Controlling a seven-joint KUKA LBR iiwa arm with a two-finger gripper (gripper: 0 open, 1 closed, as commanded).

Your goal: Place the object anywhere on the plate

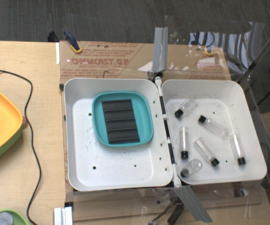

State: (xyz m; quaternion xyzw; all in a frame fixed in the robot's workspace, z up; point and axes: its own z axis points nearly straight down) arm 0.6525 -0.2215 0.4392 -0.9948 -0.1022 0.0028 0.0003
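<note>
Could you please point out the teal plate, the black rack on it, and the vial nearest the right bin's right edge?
Teal plate (145,121): camera view, on its bare right rim.
Black rack (120,121): camera view, at its ribbed centre.
Vial (237,149): camera view, on its clear body, above the black cap.

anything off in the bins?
Nothing damaged or spilled. The clear vials lie scattered on their sides at mixed angles in the right bin; the teal plate sits square in the left bin.

Item: robot arm. Colours, shapes, cables, screws, markings: nothing can be recorded from the camera view at this moment.
</note>
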